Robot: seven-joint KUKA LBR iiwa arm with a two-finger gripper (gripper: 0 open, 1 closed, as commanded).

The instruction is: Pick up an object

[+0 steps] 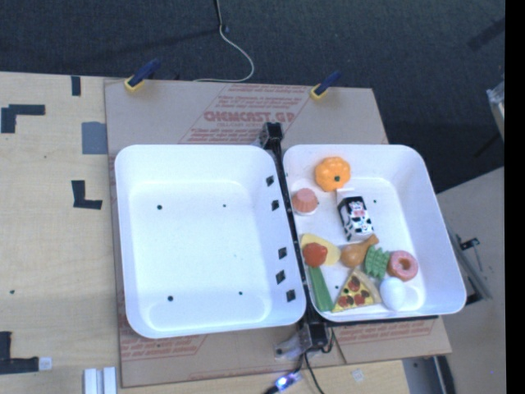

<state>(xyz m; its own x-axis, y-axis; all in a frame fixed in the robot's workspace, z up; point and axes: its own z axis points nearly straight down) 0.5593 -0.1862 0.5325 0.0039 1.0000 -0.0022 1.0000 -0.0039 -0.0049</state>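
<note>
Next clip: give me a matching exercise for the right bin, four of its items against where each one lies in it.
Items:
1. orange pumpkin
2. cow-print carton
3. pizza slice
4. pink donut

Places:
A. near the bin's front edge, beside the white egg
B. toward the right wall, just above the egg
C. at the back of the bin
D. mid-bin, just below the pumpkin

Pairs: 1-C, 2-D, 3-A, 4-B
</note>
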